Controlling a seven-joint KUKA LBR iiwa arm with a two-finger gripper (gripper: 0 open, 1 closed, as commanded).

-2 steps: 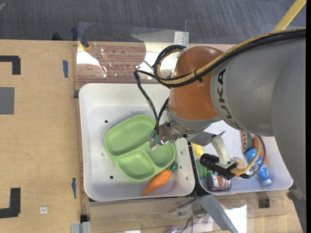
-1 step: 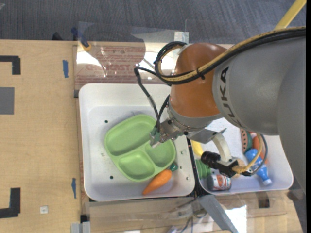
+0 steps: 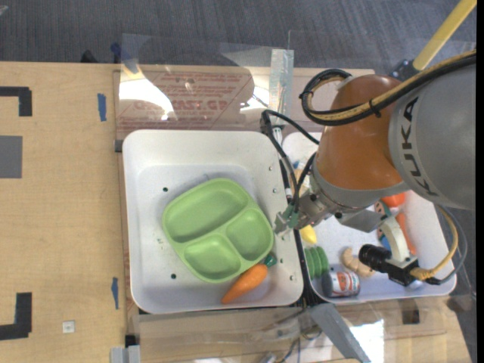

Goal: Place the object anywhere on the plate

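A green plate (image 3: 218,229) with three compartments lies in the left white bin (image 3: 151,165). An orange toy carrot (image 3: 248,282) rests on the bin floor, touching the plate's near right rim. My gripper (image 3: 290,219) hangs over the divider between the two bins, just right of the plate's edge and above the carrot in the view. The big orange wrist band (image 3: 359,138) hides much of it.
The right bin (image 3: 435,233) holds a yellow piece (image 3: 308,236), a green ridged item (image 3: 316,261), a small can (image 3: 344,283), a tan piece (image 3: 350,261) and an orange-and-white item (image 3: 397,221). The arm covers most of that bin.
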